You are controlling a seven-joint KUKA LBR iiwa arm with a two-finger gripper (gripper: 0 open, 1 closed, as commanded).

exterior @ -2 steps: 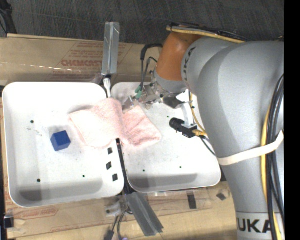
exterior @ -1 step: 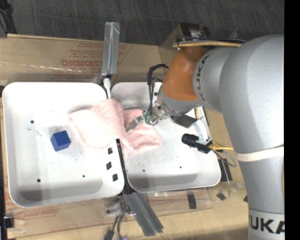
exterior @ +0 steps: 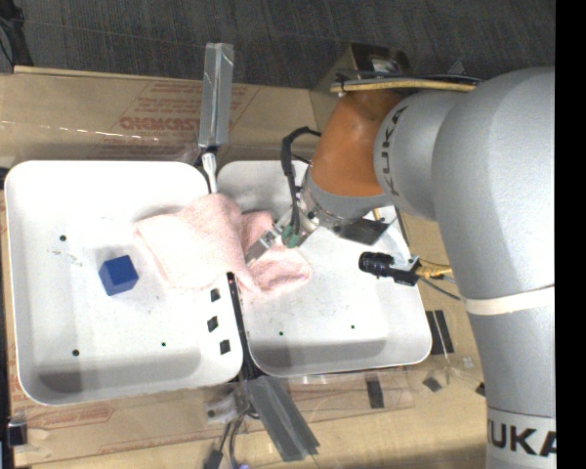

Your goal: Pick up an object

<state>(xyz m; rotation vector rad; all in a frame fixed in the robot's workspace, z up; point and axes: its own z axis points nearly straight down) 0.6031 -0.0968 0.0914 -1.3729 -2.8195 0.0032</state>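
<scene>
Starting at your left, the left bin (exterior: pixel 39 262) is a shallow white plastic tray with rounded corners, and a small blue cube (exterior: pixel 119 274) sits alone on its floor, hard-edged and smooth, well apart from everything else. You could treat it as a spare target, but the arm is not near it.

Next comes the pink cloth (exterior: pixel 210 242), a soft, nubby towel lying rumpled across the wall between the two bins, its larger fold in the left bin and a smaller lobe spilling into the right bin (exterior: pixel 371 330). It probably lies like that because it is limp and takes the shape of whatever is under it.

The gripper (exterior: pixel 273 239) is down at the cloth's right part, just over the dividing wall, so the cloth looks like the thing you are going for. Whether the pincer is released or clenched you cannot tell here; its tips are too small and merge with the fabric. To the right, the grey arm (exterior: pixel 488 203) with its orange band reaches in.
</scene>
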